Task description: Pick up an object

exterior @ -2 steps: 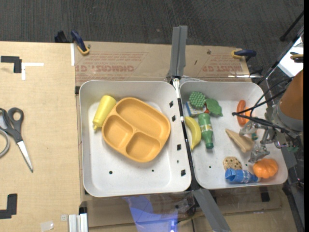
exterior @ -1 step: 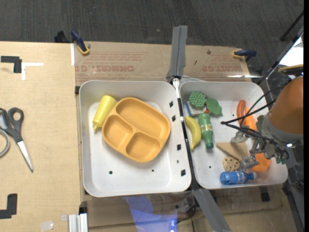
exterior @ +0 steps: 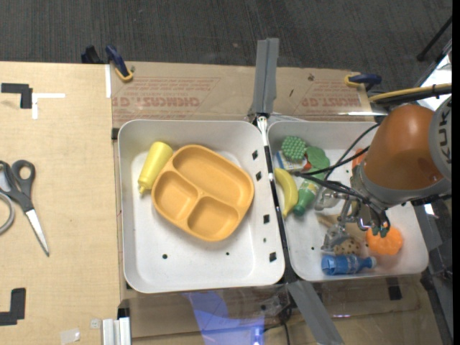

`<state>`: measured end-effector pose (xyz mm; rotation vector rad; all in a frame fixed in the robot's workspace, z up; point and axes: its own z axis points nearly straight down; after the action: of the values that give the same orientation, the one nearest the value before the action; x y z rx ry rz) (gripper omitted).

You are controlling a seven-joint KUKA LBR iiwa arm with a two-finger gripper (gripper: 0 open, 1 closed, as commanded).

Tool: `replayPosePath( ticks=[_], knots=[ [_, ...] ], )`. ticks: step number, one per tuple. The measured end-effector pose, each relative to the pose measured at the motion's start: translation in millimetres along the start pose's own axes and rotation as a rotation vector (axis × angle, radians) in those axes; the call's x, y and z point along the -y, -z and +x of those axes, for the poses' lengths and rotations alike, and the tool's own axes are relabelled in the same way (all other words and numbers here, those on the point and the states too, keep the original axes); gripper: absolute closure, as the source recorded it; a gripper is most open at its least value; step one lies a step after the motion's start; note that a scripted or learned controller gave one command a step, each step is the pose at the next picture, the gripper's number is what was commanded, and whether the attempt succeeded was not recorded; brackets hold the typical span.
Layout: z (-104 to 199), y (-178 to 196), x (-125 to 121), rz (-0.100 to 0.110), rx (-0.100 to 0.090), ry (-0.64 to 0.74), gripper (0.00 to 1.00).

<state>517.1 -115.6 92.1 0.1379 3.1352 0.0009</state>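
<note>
Camera view: the gripper (exterior: 353, 218) is seen low in the right bin (exterior: 410, 261), its fingers parted with nothing between them, while a brown toy (exterior: 343, 246) (blue bottle (exterior: 346, 265) beyond) lies just below toward the near wall.

You are seeing a divided plate (exterior: 201, 192) lying in the left bin (exterior: 144, 264), a bottle (exterior: 153, 165) touching its left edge. Right bin (exterior: 410, 264) is holding mixed items; scissors (exterior: 25, 200) are lying far left on the surface (exterior: 57, 279).
</note>
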Motion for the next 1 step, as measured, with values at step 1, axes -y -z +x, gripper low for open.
replayPosePath(
  ticks=[1],
  knots=[
    [-105.9,54.9,7.0,0.001,0.001,-0.081,0.0]
  ],
)
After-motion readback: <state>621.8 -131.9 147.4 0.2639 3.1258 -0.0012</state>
